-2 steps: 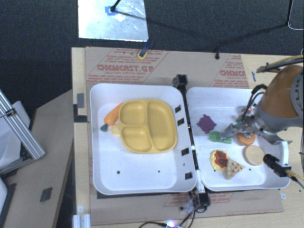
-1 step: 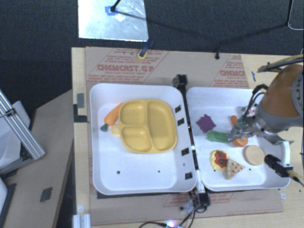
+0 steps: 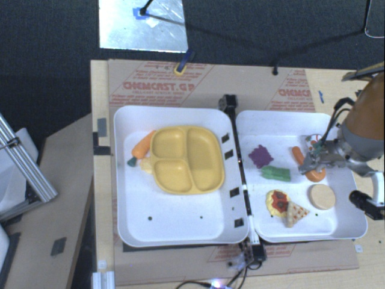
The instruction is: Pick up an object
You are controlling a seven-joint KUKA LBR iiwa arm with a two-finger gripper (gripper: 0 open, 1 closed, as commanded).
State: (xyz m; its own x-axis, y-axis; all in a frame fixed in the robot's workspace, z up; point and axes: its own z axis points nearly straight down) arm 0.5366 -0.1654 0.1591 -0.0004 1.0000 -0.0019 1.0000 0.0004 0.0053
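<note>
Five toy foods in right bin (image 3: 346, 224), centre-right of frame. Nearest gripper (image 3: 314, 163): small orange piece (image 3: 315, 174), directly under it, right of green piece (image 3: 276, 173). I judge it light, rigid, smooth plastic; pinch across narrow sides. Finger state: cannot tell.

Single fixed camera above the counter (image 3: 198, 80), slanted down, mid-distance; both white bins (image 3: 180, 233) fully framed, arm (image 3: 368, 122) entering from right edge.
</note>
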